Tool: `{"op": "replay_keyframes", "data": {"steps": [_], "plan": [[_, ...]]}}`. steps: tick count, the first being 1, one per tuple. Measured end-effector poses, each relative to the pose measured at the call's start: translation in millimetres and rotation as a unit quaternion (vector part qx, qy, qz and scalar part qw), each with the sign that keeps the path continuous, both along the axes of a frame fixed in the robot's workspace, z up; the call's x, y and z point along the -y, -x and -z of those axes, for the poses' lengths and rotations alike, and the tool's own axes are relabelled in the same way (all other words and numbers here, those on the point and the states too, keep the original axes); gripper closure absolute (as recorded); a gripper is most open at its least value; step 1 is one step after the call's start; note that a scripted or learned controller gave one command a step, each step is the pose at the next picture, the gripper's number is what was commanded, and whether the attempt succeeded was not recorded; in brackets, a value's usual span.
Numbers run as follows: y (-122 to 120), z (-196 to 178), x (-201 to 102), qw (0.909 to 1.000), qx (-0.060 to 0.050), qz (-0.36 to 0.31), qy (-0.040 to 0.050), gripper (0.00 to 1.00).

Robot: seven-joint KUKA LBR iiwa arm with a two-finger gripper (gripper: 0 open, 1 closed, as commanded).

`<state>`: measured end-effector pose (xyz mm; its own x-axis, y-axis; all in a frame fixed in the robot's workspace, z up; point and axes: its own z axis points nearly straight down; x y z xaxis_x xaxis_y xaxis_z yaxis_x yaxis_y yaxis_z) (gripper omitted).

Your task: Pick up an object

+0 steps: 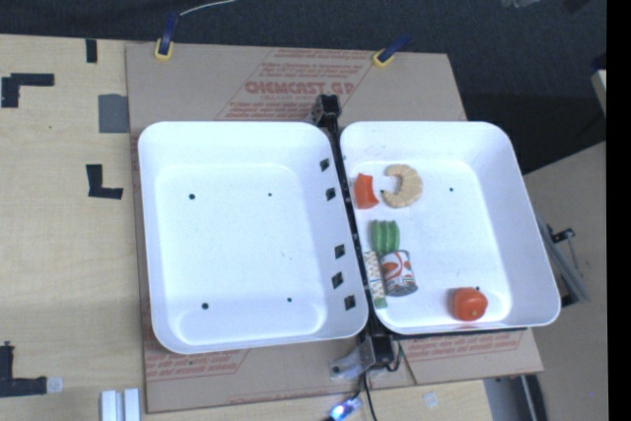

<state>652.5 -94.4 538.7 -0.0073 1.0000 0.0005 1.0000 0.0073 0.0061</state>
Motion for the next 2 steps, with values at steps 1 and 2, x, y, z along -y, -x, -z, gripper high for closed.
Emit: {"op": "replay_keyframes", "data": {"steps": [1, 2], "plan": [[2.7, 4.0, -51.3, 1.0000, -0.003, 0.001, -0.0002, 1.00], [19.2, 3.9, -110.3, 1.0000, -0.004, 0.000, -0.0005, 1.00]]}}
